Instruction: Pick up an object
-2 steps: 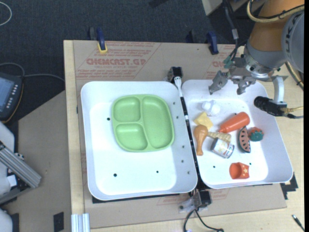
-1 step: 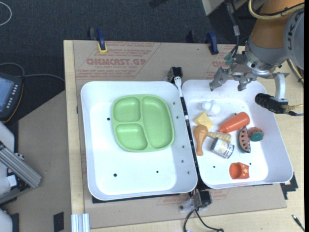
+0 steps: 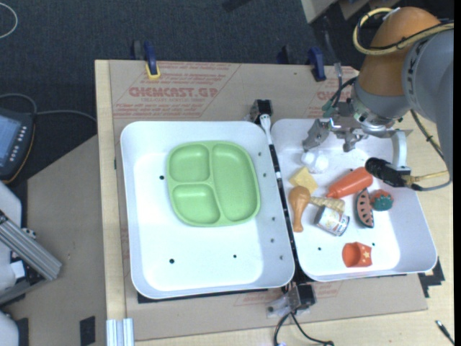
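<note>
white bins sit side by side. left bin (image 3: 144, 215) holds a green tray (image 3: 214, 183) with three sections. right bin (image 3: 410, 236) holds a white ball (image 3: 315, 161) at 11 o'clock, a carrot (image 3: 350, 182) at centre, a cheese wedge (image 3: 303, 179), a tan drumstick (image 3: 298, 206), a can (image 3: 332, 222), a melon slice (image 3: 364, 209), a teal piece (image 3: 382, 201) at 3 o'clock and an orange cup (image 3: 356, 254) at 5 o'clock. gripper (image 3: 330, 138) hangs at 12 o'clock, fingers apart, nothing between them, just above the ball.

Grey arm (image 3: 432, 71) with orange band (image 3: 395, 49), looped yellow cable (image 3: 369, 21), metallic hand (image 3: 331, 137)
</note>
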Robot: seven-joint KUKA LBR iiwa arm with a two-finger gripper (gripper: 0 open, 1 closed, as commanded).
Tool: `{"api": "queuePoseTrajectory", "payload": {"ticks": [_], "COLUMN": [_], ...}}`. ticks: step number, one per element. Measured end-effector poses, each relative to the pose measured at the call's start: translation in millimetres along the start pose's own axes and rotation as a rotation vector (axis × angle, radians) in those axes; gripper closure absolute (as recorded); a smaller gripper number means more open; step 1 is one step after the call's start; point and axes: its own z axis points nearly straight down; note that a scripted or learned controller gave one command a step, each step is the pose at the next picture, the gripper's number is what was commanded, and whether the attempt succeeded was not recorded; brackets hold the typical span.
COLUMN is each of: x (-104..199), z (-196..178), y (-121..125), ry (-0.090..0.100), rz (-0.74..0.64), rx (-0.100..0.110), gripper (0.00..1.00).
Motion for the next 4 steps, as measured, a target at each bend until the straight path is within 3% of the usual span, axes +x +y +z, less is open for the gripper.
{"api": "queuePoseTrajectory", "payload": {"ticks": [1, 2, 3, 4], "x": [0, 0, 1, -8], "z": [59, 61, 49, -4], "y": [8, 8, 9, 14], "ry": [0.0, -0.001, -0.001, -0.003], "rz": [-0.002, -0.001, -0.001, 0.0], "rx": [-0.001, -0.005, -0.009, -0.015], "gripper": [0.0, 0.0, 1.0, 1.0]}}
